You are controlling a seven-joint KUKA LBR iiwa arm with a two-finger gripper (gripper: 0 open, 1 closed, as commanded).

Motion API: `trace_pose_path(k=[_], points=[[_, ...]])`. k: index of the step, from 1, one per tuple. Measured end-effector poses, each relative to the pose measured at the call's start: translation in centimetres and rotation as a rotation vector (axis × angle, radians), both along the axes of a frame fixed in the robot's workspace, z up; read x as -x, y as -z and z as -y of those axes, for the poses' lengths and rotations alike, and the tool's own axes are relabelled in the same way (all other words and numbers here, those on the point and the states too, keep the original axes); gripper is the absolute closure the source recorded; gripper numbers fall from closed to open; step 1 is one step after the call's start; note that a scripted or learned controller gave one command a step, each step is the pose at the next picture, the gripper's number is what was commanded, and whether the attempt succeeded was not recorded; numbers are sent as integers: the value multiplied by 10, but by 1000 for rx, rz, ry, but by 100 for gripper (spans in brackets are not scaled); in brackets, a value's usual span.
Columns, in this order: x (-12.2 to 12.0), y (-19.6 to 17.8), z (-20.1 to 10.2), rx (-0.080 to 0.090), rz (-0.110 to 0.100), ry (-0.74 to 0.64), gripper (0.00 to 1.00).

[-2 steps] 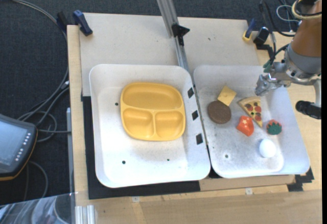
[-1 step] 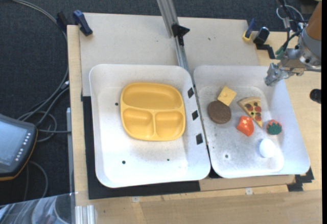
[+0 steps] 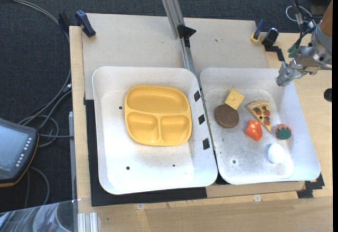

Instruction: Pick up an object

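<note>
Our pincer hangs over the right bin's far rim; we cannot tell its state, so we should centre squarely above the pizza slice before descending.

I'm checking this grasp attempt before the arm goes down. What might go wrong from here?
The gripper sits at the right bin's upper right rim, well off the toys, so a straight descent may strike the rim or close on nothing. The pizza slice, red piece and strawberry lie close together; a grasp there may knock a neighbour.
</note>
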State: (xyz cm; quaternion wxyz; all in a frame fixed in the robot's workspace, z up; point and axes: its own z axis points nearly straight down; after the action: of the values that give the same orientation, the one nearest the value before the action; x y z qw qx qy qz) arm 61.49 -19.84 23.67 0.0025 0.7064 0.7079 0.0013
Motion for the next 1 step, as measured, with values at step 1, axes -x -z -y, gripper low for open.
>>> trace_pose_path(k=[1], points=[[-9,-1,-46,-3,-4,-4,100]])
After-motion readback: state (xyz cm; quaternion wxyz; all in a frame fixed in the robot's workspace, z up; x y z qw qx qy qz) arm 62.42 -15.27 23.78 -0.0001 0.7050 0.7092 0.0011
